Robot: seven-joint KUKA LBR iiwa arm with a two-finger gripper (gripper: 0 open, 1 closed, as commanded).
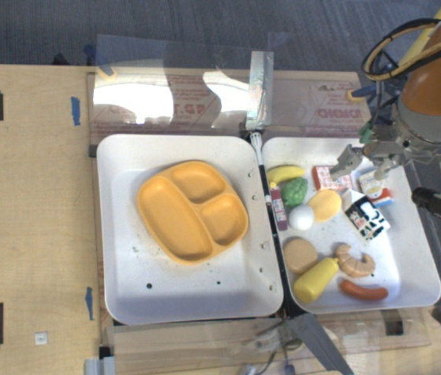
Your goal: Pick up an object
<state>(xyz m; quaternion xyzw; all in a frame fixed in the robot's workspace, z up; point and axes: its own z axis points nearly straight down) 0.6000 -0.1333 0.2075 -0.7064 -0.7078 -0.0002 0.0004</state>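
Smooth yellow three-compartment plate

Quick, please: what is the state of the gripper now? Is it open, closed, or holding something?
Gripper: above the back of the right bin, over the red and white carton; whether it is open or closed cannot be told.

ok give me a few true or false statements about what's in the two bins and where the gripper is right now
1. The yellow divided plate lies in the left bin. True.
2. The red sausage lies on the plate. False: it lies in the right bin, near its front edge.
3. The gripper is above the right bin's far side. True.
4. The white ball sits in the left bin. False: it is in the right bin, beside the green item.
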